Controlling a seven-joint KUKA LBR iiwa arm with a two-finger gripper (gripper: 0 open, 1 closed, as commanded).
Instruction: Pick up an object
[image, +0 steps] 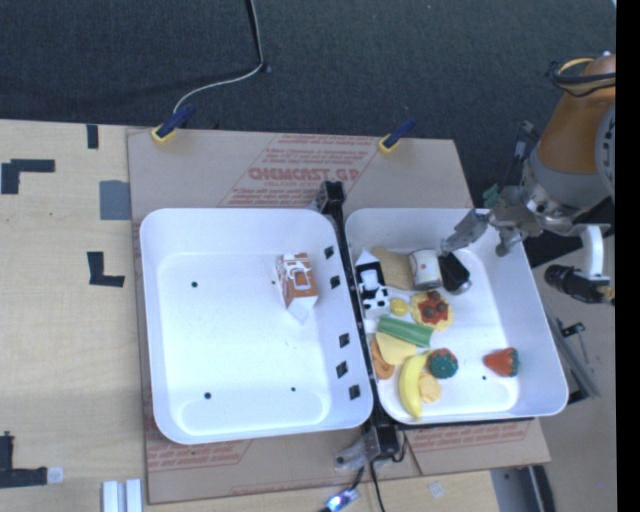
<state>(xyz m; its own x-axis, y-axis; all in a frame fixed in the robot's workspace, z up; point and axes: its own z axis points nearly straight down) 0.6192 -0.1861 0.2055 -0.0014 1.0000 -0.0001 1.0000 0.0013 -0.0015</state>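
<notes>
Banana (411, 385) lying nearest, front of right bin (530, 330), crowding yellow, green, orange toys beside it. Strawberry (502, 361) sitting apart at right. Claw (470, 232) hanging over bin's back edge, finger state: cannot tell. Carton (297, 281) lying alone in left bin (180, 330).

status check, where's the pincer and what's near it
Pincer over right white bin's far edge. Nothing seen held. Nearest: small grey-and-white block. Brown-and-white carton alone in left white bin.
</notes>
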